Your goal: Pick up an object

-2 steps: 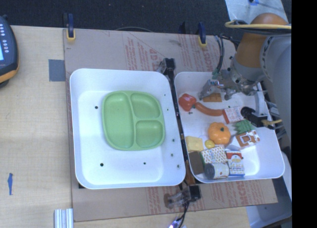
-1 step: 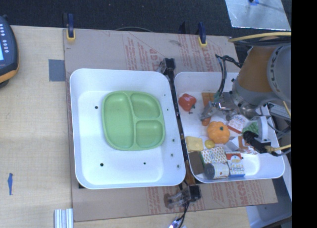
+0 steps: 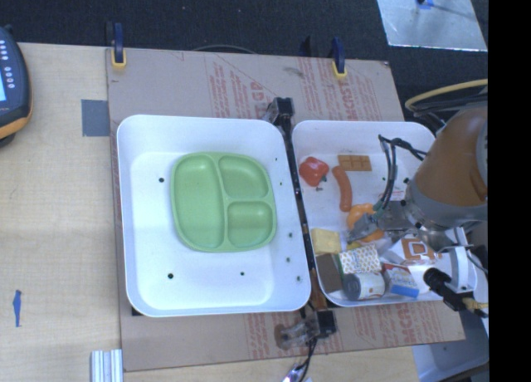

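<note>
The grey robot arm with an orange band reaches in from the right edge, bent downward at the wrist. Cables run along its side. Its pincer sits low, pointing left; whether it is parted is unclear.

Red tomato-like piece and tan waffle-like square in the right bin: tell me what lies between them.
In the camera view, bare white bin floor separates the red tomato-like piece from the tan waffle-like square; the orange sausage-shaped piece begins just below that gap.

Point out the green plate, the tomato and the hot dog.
green plate (image 3: 222, 202): camera view, on the ridge between its compartments.
tomato (image 3: 313, 171): camera view, middle of its red body.
hot dog (image 3: 343, 188): camera view, middle of its length.
</note>
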You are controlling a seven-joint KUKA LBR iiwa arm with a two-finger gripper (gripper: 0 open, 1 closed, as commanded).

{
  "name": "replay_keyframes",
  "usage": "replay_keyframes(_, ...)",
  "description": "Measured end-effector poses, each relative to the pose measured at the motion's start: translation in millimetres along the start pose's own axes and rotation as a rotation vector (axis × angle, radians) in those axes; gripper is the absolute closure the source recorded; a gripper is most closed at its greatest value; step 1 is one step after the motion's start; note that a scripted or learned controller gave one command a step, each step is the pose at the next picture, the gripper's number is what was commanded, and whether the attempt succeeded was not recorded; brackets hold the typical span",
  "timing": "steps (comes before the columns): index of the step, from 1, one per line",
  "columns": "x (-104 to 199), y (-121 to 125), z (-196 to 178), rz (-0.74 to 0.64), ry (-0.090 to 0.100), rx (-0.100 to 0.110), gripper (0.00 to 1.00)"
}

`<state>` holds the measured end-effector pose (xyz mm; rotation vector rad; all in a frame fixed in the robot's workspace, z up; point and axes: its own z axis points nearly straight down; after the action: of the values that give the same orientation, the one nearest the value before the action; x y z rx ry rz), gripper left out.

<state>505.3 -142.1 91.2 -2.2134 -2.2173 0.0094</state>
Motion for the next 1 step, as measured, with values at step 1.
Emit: replay_keyframes(1,50.3,21.7,-0.9,-0.008,-0.002,-0.01,0.0)
